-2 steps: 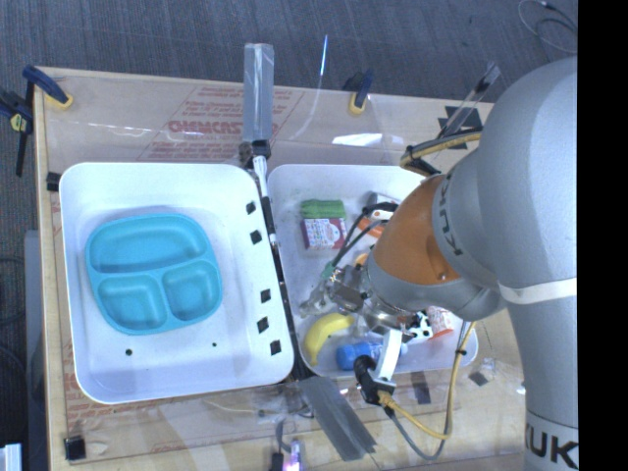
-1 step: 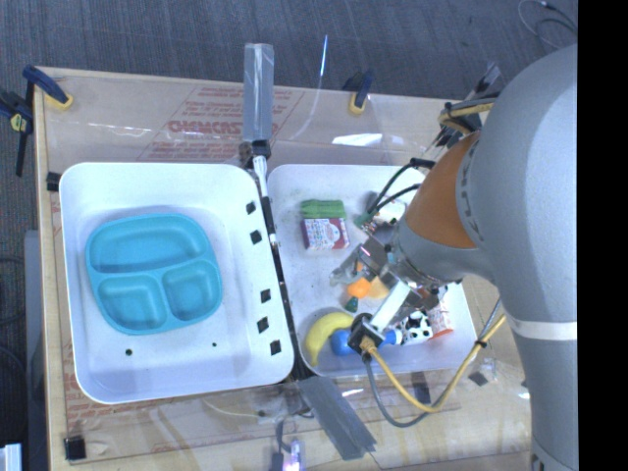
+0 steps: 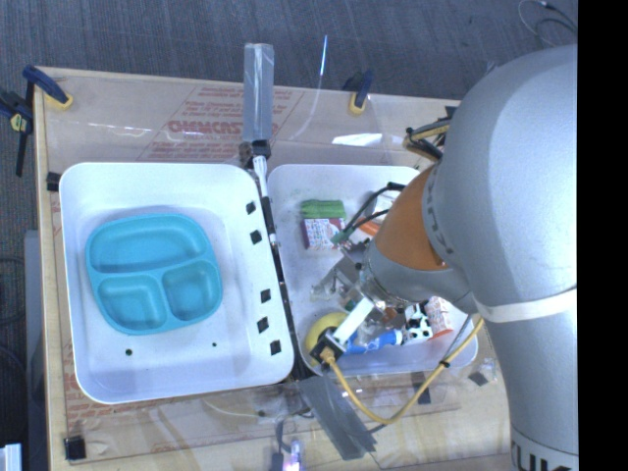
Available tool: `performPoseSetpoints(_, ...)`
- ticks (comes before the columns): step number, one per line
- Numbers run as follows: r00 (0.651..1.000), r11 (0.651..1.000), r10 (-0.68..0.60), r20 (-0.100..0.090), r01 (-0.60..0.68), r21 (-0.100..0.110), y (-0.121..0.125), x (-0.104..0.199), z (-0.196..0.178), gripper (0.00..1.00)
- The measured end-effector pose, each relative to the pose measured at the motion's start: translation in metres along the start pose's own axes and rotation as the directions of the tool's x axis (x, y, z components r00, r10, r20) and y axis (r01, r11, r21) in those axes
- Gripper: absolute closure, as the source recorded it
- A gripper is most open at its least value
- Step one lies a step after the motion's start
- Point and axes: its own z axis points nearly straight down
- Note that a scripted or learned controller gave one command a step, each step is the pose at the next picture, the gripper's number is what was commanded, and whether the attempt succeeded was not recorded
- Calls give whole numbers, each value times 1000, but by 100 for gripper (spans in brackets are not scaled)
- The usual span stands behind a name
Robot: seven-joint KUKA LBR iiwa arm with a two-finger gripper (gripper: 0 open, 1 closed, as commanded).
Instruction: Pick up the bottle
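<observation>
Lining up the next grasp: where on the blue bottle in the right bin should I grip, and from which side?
Mid-body of the blue bottle, from straight above, closing across its width. It seems to lie on its side along the right bin's near wall, a yellow thing at one end, so side approaches look blocked.

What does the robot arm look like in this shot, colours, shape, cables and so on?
The big rounded grey arm has a smooth, glossy casing with a pale ring at a joint seam. Above the wrist sits an orange band. It ends in a small silvery metal gripper, much slimmer than the arm. A thin yellow cable loops out from the wrist end.
</observation>
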Motion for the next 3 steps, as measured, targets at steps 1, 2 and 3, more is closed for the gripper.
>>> performPoseSetpoints(1, 1000, 1000, -8, 1, 8, 4, 0, 0, -10, 100)
performPoseSetpoints(2, 1000, 1000, -9, 1, 9, 4, 0, 0, -9, 0)
performPoseSetpoints(3, 998, 998, 67, -7, -67, -6, -10, 10, 3, 0)
